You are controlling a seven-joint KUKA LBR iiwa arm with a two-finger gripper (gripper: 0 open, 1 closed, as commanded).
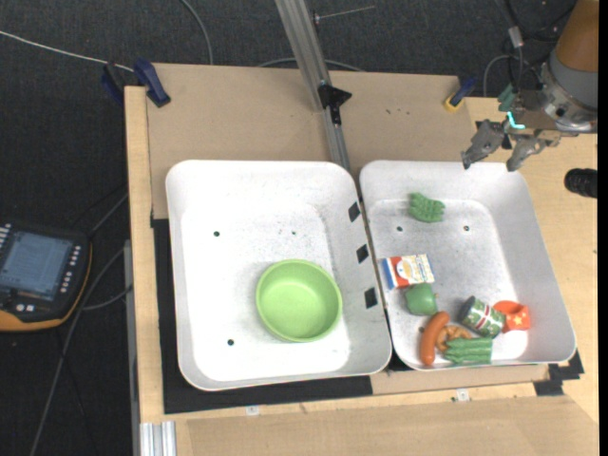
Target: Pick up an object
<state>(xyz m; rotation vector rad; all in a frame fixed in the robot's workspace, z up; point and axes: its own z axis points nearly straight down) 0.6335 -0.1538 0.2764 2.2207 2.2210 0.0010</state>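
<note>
So nothing's been picked yet, far as I can tell. All the grabbable stuff sits in the right bin [532,255]: a bumpy green toy [427,207] alone toward the far side, a small red-and-white carton [409,271] in the middle with a round green piece [421,300] touching its near edge, then a pile at the near end, with a sausage-looking thing [432,336], a can [483,316], something red [514,316] and some green beans [469,351] all jammed together. The left bin [190,255] just has a green bowl [298,299] in it.

The pincer [499,153] hangs over the far right corner of the right bin, fingers spread apart with nothing between them, well away from every object. The whole job's left to do: pick a target, come down, close, lift. I'd guess the lone green toy is the easiest grab, since the near pile looks crowded.
</note>
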